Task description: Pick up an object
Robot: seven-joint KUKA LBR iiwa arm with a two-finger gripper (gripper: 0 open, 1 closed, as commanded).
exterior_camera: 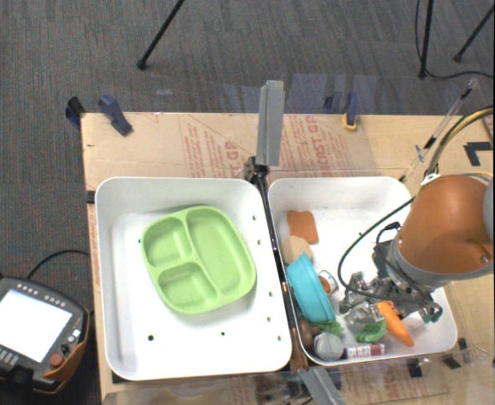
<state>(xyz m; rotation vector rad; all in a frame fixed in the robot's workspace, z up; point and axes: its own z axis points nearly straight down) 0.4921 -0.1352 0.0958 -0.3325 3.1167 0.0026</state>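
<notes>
Green divided plate (199,258) lies in the left bin (112,226); gripper (372,298) hangs low at the right bin's (357,188) five o'clock, beside an orange carrot (396,322); blue bowl (309,289) tilts at nine o'clock.

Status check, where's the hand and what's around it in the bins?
Hand low in right bin, grip unclear. Orange carrot right beside it, not visibly held. Blue bowl crowds the left. Green tray in left bin.
</notes>
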